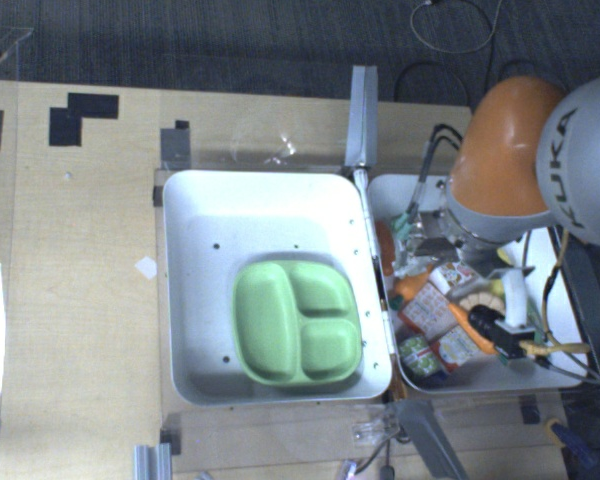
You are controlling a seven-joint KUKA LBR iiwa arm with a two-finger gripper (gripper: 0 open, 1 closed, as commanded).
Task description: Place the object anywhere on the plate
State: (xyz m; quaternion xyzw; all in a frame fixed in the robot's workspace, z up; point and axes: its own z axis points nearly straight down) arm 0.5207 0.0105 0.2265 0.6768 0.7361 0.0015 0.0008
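Even overhead light, soft shadows, slight blur, glare at left edge.

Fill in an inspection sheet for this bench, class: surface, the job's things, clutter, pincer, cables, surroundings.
Surface: wooden bench bearing two white bins side by side.
Job's things: green divided plate lying flat in the left bin, nothing on it; object to place not picked out.
Clutter: heap of small packets and orange items in the right bin.
Pincer: over the right bin, under the arm's orange band; fingers hidden.
Cables: black cable looping on the floor; wires at the wrist.
Surroundings: dark carpet; black marks on the bench.
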